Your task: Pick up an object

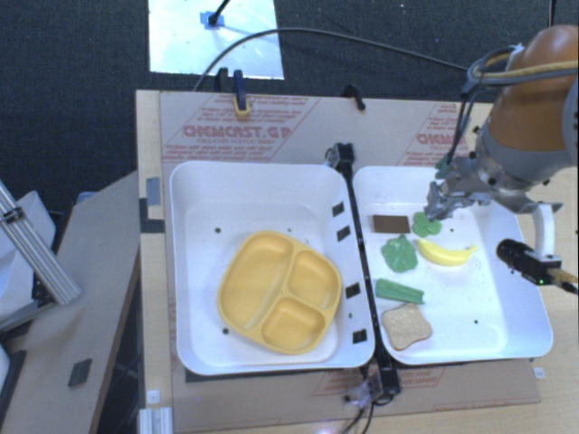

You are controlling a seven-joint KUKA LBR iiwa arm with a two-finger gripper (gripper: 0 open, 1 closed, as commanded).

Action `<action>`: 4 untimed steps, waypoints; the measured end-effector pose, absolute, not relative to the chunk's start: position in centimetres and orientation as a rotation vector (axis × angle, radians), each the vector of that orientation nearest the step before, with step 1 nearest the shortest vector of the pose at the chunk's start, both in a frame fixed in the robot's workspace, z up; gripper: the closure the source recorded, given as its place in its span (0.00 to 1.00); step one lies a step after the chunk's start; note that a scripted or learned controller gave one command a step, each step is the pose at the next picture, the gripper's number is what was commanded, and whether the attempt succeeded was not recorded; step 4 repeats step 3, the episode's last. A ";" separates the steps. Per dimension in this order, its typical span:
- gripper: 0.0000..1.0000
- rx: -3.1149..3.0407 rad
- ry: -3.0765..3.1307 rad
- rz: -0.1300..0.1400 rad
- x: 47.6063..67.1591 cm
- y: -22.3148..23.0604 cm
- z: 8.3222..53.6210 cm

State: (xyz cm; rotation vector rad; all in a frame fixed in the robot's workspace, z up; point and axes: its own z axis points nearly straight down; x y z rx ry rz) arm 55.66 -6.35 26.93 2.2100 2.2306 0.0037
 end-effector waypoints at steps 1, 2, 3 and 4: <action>1.00 2.209 2.230 0.005 57.6 -1.3 26.6; 1.00 2.210 2.231 0.005 59.2 4.6 25.6; 1.00 2.212 2.232 0.003 60.1 10.1 23.3; 1.00 2.212 2.232 0.003 60.1 10.1 23.3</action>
